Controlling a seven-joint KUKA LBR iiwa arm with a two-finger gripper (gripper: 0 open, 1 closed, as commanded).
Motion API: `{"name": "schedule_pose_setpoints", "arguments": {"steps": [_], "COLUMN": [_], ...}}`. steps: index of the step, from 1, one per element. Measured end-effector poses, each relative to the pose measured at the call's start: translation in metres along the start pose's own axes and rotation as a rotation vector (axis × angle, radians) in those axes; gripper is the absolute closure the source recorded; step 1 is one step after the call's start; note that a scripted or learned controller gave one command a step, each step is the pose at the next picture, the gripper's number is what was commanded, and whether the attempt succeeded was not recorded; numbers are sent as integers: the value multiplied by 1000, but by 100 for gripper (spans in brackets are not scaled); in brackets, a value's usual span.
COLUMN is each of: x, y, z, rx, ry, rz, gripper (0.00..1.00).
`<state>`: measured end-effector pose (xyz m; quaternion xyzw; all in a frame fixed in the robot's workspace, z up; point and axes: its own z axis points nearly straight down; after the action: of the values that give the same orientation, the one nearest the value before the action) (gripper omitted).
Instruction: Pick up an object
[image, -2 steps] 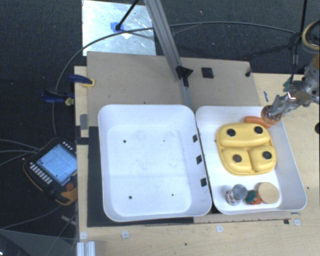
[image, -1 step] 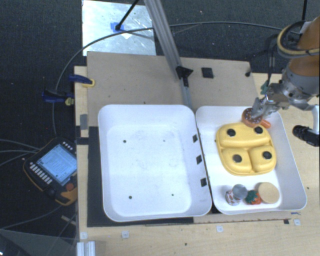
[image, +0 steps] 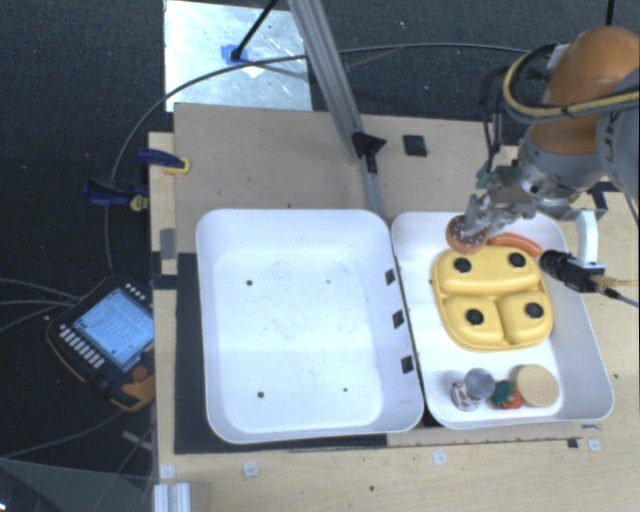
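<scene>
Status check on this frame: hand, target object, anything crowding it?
Hand low at far end of right bin, over a small brown round object. No grasp visible. Yellow moulded tray directly alongside; orange piece close by.

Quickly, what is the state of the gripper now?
Gripper: cannot be told; it is low over a small brown object at the right bin's far edge.

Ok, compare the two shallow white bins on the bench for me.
The left white bin has a bare floor marked with a few small dark dots; the right white bin carries a yellow moulded tray and several small items along its near edge. The gripper is over the right bin's far end, not the left bin. Both are shallow, white and round-cornered, sitting side by side.
</scene>
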<state>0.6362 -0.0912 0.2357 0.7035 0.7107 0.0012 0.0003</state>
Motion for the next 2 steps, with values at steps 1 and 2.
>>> {"name": "schedule_pose_setpoints", "arguments": {"steps": [1,2], "x": [46,100], "y": [6,10], "z": [-2,-9], "rx": [-1,-1], "ry": [0,1], "rz": [0,0], "gripper": [100,100]}}
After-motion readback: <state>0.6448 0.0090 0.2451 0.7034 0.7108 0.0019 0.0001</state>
